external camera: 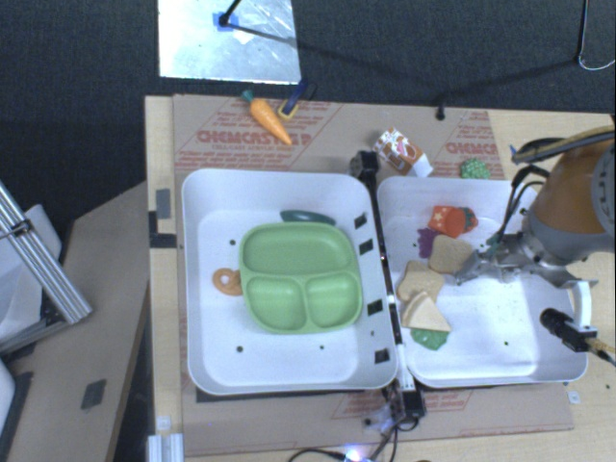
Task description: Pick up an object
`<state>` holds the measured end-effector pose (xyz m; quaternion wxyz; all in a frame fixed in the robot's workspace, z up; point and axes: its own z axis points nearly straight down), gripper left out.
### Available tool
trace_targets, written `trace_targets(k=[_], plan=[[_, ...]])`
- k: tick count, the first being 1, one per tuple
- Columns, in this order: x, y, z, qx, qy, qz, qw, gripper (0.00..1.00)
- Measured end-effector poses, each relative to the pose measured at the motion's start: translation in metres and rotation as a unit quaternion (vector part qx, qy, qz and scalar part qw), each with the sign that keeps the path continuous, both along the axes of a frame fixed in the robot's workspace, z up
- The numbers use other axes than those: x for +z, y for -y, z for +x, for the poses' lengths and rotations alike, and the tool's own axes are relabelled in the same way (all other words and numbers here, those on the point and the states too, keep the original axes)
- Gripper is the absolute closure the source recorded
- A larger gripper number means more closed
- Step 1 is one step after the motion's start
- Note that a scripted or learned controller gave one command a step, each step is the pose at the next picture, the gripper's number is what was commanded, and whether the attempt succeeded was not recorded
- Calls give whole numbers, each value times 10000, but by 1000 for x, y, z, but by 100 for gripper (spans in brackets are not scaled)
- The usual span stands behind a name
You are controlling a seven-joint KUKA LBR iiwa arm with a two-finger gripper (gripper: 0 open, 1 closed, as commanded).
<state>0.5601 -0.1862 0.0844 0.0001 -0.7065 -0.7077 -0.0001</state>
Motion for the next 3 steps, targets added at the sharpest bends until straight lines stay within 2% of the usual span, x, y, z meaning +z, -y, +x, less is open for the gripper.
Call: trace_targets(k=[1, 2, 3], plan=[[11, 0, 1, 2, 19, -7, 10000, 100], [59, -8, 3, 18, 31, -9, 10000, 100], [122, -1, 7, 19, 43, -16, 10000, 100]])
